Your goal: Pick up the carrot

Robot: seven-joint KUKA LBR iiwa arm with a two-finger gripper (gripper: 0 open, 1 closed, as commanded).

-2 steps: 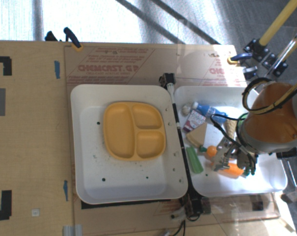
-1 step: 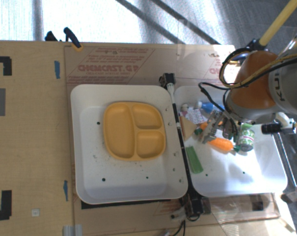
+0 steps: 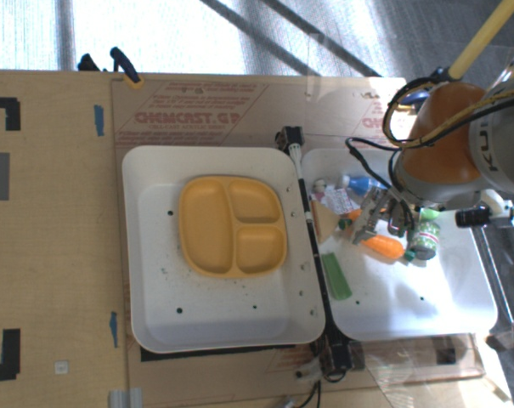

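Cardboard covers the counter (image 3: 53,228) under two white bins; my landmark is the yellow divided plate (image 3: 233,225) in the left one. Right of it, in the other bin (image 3: 443,313), the carrot (image 3: 384,246) lies lengthwise away from the plate, just below my tool (image 3: 384,217). Whether my tool is open, I cannot tell.

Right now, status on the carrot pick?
Gripper low in right bin, just above carrot. Carrot lying in bin, not lifted. Green bottle crowding its right end.
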